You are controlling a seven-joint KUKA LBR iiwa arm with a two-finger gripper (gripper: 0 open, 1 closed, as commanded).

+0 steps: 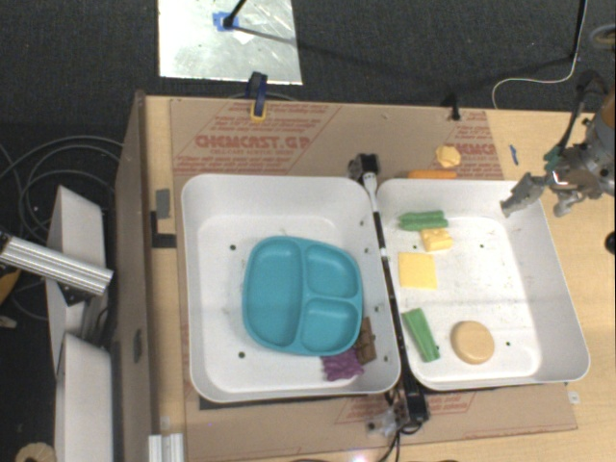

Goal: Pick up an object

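Bins, 2 of them, shallow and white, are sitting side by side on a cardboard-covered bench, seen from above at a slant. Taking the right bin (553, 287) as the landmark: the gripper (539, 195) is hanging over its far right corner, above the rim, and its 2 fingers are spreading apart with nothing between them. Inside that bin, candidates for picking are lying well apart from the gripper: a green pod (422, 220) and a small yellow block (436, 241) touching it near the far left, a flat yellow square (418, 270) just nearer the viewer, a green stick (420, 334) at the near left, and a round tan disc (473, 342) beside it. Just beyond the bin's far edge, an orange carrot-like piece (432, 173) and a yellow lump (448, 156) are resting on the cardboard. To its left, the left bin (207, 258) is carrying a blue divided plate (303, 295) and a purple item (339, 366). Judging by this, the pick is not yet begun: choosing, descending and closing all remain.
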